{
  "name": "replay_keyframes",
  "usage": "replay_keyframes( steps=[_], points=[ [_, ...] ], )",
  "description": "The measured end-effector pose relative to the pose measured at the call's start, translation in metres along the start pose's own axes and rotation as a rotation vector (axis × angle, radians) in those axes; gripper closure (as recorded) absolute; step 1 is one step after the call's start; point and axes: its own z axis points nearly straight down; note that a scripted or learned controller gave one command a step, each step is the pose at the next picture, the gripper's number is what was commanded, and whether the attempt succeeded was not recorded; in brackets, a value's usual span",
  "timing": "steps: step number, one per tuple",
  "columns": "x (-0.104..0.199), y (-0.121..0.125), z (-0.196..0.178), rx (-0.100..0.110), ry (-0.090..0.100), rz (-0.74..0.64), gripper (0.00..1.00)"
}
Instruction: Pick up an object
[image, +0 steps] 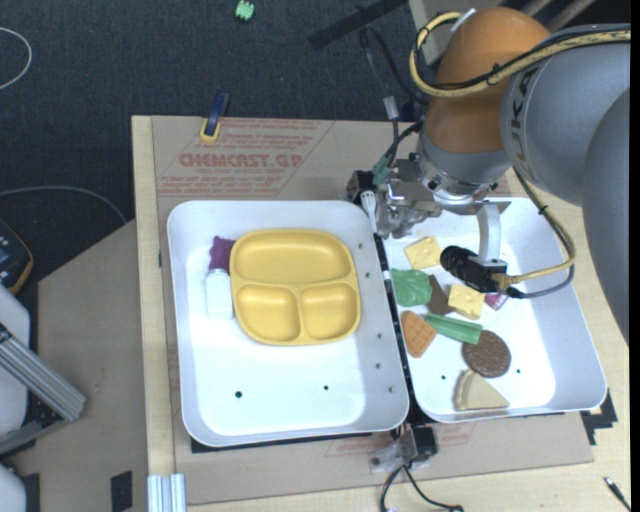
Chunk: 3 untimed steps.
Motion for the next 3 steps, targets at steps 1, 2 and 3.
replay_keyframes(
  steps=[1,2,3],
  points=[
    [0.036,-0.014,-0.010,-0.001,0.000,0.001,1.00],
    [0.036,-0.016,0.011,0.001,-0.002,0.006,1.00],
    [0.040,-0.006,0.003,-0.007,-0.001,0.005,1.00]
  ],
)
